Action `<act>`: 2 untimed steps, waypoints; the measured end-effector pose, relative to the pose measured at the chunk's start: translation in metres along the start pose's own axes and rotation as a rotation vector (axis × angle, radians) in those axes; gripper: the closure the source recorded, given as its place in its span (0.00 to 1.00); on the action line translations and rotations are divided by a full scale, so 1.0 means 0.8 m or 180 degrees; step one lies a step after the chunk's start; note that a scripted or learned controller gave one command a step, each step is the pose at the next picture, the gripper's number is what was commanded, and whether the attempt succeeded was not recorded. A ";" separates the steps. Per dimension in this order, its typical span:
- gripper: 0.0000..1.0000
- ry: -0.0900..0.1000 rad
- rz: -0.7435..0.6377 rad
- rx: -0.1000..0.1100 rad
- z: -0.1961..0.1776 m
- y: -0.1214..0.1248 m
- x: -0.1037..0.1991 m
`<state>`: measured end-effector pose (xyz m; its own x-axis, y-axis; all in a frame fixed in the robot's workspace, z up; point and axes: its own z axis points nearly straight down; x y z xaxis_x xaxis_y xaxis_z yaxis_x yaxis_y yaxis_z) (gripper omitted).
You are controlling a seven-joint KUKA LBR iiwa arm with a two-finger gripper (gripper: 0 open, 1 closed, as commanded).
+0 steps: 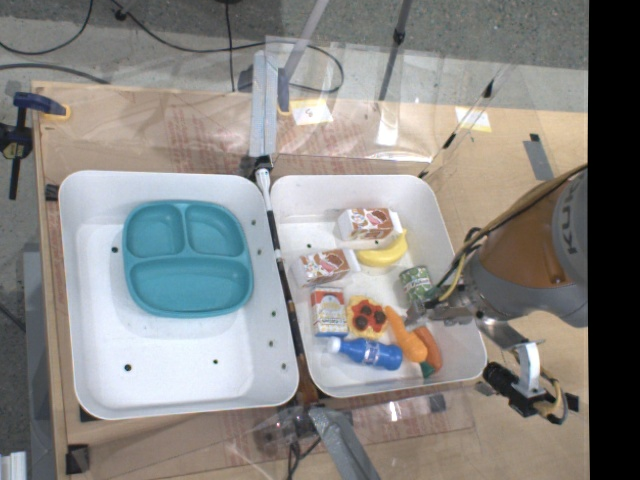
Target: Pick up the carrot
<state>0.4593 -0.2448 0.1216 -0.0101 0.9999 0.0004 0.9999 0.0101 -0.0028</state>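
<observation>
The carrot (406, 337) is a small orange piece lying at a slant in the front right corner of the right bin (440, 208). It rests between a blue bottle (370, 353) and a red-orange piece (429, 345) with a green tip. My gripper (440, 312) reaches in low over the bin's right wall, just above and to the right of the carrot. The grey and orange wrist (520, 268) behind it covers much of the gripper. Nothing shows held in it.
The right bin also holds two small cartons (368, 223), a banana (384, 254), a green can (416, 283), a red box (328, 313) and a yellow slice with dark spots (368, 318). A teal divided plate (187, 258) lies in the left bin (90, 368).
</observation>
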 end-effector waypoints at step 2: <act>0.00 0.0001 0.0343 -0.0007 -0.091 0.030 0.065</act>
<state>0.4831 -0.1922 0.1947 0.0976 0.9952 0.0004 0.9952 -0.0976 -0.0006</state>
